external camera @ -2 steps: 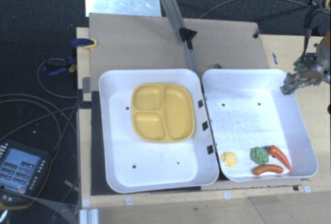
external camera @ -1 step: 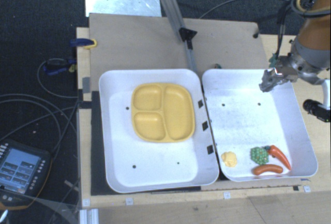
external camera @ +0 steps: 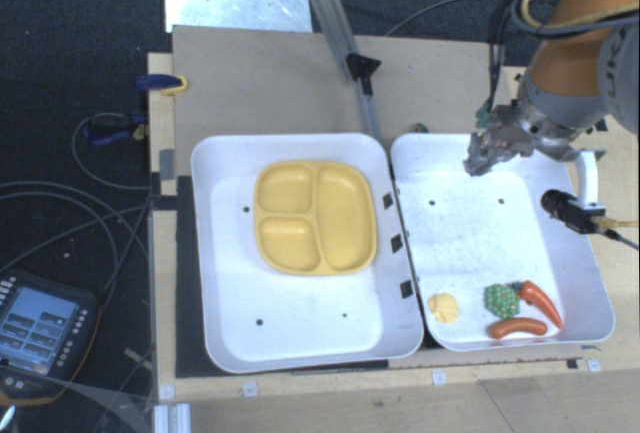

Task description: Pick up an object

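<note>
My view: a robot lab test bench, not a home or kitchen.

I see a plain board bench (external camera: 260,81) on dark carpet, loose cables (external camera: 100,171) trailing across the floor at left, a handheld control pad (external camera: 35,326) with a lit screen, clamps (external camera: 160,82) on the bench edge, a metal pole (external camera: 335,11) rising over the two white bins (external camera: 230,321), and toy food (external camera: 515,306) beside a yellow divided plate (external camera: 312,218), under the industrial arm (external camera: 580,41).

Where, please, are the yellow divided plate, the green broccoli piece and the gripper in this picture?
yellow divided plate (external camera: 316,218): camera view, on the ridge where its three compartments meet.
green broccoli piece (external camera: 501,300): camera view, middle of its bumpy top.
gripper (external camera: 482,161): camera view, at its lower tip over the right bin.
</note>
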`<state>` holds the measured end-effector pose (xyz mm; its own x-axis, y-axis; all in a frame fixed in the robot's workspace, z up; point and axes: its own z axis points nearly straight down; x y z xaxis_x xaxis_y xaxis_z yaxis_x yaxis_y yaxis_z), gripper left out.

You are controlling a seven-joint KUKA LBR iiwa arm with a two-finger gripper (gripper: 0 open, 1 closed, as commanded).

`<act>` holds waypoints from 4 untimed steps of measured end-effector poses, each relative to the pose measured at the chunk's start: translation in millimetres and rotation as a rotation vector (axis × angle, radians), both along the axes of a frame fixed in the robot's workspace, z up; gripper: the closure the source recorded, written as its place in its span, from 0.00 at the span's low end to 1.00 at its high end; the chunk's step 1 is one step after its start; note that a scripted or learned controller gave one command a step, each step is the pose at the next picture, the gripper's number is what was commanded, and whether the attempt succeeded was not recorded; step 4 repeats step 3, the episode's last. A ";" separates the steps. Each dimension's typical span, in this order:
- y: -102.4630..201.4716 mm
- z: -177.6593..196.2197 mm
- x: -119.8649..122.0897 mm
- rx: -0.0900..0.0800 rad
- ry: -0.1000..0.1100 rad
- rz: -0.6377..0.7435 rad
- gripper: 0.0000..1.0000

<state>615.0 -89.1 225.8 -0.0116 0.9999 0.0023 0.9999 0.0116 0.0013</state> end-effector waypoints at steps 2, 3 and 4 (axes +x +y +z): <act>111.7 -11.6 32.4 0.000 -0.002 0.000 1.00; 166.9 4.3 36.3 0.001 -0.003 0.000 1.00; 166.9 4.3 36.3 0.001 -0.003 0.000 1.00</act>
